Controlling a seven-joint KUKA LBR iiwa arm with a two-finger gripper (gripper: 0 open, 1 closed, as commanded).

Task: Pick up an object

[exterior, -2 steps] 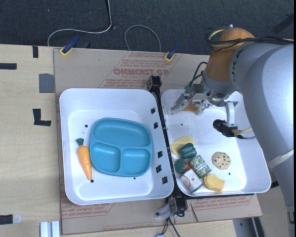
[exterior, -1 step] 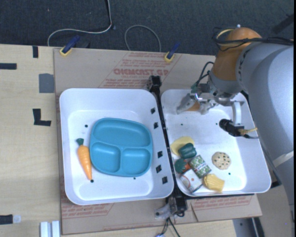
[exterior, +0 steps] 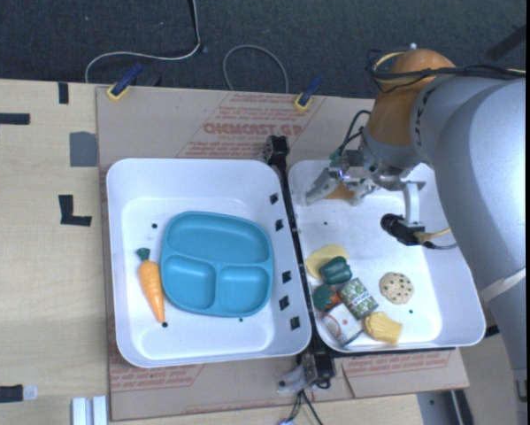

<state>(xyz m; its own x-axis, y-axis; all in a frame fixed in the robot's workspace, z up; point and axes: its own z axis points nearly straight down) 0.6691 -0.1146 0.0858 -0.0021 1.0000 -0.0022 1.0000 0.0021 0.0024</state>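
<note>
Nearest the camera, along the front of the right bin (exterior: 459, 326), lies a small heap of toy food: a yellow piece (exterior: 384, 328) at the front corner, a green packet (exterior: 357, 297), a dark green piece (exterior: 336, 271), a pale yellow-green piece (exterior: 326, 258) just behind it, and a cookie (exterior: 395, 287) a little apart to the right. Any of these could be the object to pick up, and all of them rest on the bin floor. In the left bin (exterior: 127, 184) a blue divided tray (exterior: 217, 264) sits in the middle with a toy carrot (exterior: 150, 287) just beside its left edge.

Farther back, the gripper (exterior: 349, 182) hangs over the rear part of the right bin, well apart from the heap. Something small and orange-tan shows at its tip (too blurred to say what it is, or whether it lies between the fingers), and I cannot tell how the gripper is set. Behind it the grey arm (exterior: 477, 149) with its orange band (exterior: 397, 104) fills the right side.

As a judgement, the pick is not yet shown done: a confirmed grasp and a lift remain
</note>
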